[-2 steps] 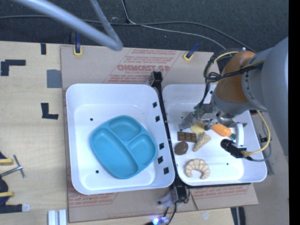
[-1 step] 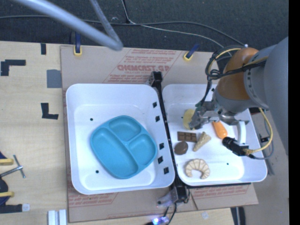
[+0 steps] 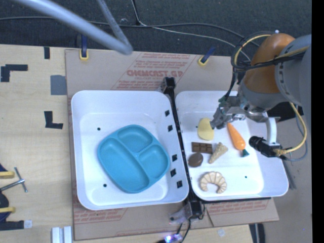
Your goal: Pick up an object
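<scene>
The right bin holds several toy foods: a pale yellow piece, an orange carrot, a brown chocolate bar, a tan wedge, a brown round piece and a croissant. My gripper hangs low over the bin's back middle, just right of the yellow piece and just left of the carrot's top end. I see nothing between its fingers.
The left bin carries a blue divided plate. A black divider runs between the bins. Cables loop behind the arm at the right. A grey pole crosses the top left.
</scene>
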Robot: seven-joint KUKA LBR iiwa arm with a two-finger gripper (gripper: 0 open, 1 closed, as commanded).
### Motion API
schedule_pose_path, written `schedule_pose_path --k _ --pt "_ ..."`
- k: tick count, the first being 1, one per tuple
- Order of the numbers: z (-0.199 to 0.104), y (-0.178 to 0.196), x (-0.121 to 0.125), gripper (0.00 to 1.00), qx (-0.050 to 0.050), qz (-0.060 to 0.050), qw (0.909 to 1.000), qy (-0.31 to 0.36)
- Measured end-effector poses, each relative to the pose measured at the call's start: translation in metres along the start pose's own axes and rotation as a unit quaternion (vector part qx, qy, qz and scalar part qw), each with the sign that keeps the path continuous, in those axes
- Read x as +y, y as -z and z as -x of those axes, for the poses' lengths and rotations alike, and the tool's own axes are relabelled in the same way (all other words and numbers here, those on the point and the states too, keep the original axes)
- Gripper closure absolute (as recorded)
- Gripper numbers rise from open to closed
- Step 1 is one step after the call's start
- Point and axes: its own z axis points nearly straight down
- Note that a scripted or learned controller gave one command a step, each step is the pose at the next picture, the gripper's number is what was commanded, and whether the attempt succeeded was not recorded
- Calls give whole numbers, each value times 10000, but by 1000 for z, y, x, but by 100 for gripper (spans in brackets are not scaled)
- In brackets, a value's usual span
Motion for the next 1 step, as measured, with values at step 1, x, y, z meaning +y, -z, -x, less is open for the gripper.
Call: schedule_pose_path --k 1 --pt "5 44 3 100 -2 -5 10000 -5"
